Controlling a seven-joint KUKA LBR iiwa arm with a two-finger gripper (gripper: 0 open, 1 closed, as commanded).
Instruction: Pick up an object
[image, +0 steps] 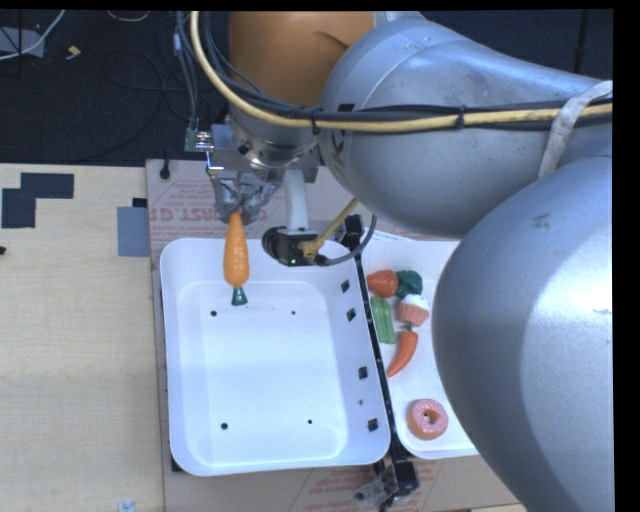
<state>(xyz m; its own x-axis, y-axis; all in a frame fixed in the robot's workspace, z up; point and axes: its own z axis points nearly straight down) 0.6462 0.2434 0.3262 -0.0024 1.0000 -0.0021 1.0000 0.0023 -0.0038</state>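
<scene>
Surveying from the camera view:
Arm: grey, with an orange band, seen reaching in from the right and covering much of the right bin.
Gripper (240, 205): placed above the far edge of the left bin (190, 400); fingers are closed on the top end of the carrot.
Carrot (236, 256): orange, hung upright from the fingers, green tip pointed down, just over the bin's far floor.
Right bin (440, 262): a red piece (382, 283), a dark green piece (408, 282), a light green stick (383, 320), a pinkish piece (412, 313), an orange-red pepper (403, 352) and a pink doughnut (428, 418) are grouped near its left wall.
</scene>
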